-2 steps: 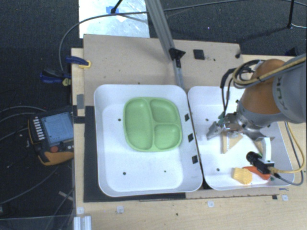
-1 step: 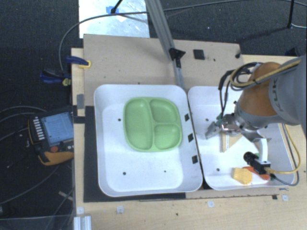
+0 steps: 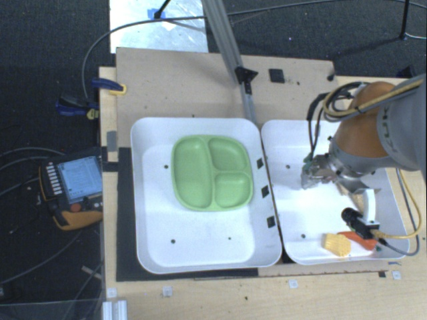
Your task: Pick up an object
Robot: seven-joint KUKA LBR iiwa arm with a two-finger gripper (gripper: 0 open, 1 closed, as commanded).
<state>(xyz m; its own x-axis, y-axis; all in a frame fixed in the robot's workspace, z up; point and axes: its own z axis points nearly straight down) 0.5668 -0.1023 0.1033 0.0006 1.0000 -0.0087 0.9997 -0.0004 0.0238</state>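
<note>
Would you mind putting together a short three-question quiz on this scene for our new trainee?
1. True or false: the green divided plate shares a bin with the yellow block.
2. The gripper hangs over: A) the plate, B) the yellow block, C) bare floor of the right bin.
3. Fill in: the plate has ___ compartments.
Key: 1 false; 2 C; 3 three.

Green divided plate, centre-left: smooth plastic, soft sheen. Left bin and right bin, smooth white plastic too, faintly glossy. Bench top, upper middle, looks like matt brown board. Floor at upper left, dark, rough, carpet-like.
</note>
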